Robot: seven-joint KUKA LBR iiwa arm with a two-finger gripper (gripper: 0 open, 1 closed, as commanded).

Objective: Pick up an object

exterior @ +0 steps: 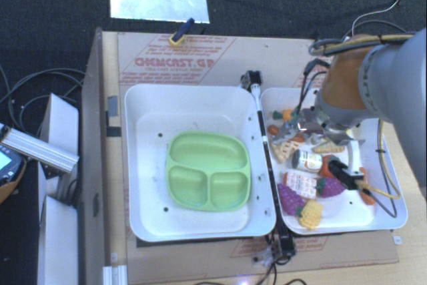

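The right bin [383, 207] holds several toy foods in a heap: a yellow corn cob [310, 213], purple grapes [287, 197], a white packet with a red label [300, 182], a small white can [308, 160], a tan wedge [283, 147] and an orange carrot [367, 195]. My gripper [319, 137] hangs low over the upper middle of this heap, just above the can and right of the wedge. The wrist hides what is directly beneath it, and I see nothing lifted clear of the heap.
The left bin [147, 143] holds a green divided plate [208, 170]. A black divider rail [263, 143] runs between the two bins. Small orange pieces [287, 115] lie at the right bin's far left corner. Cardboard lies beneath both bins.
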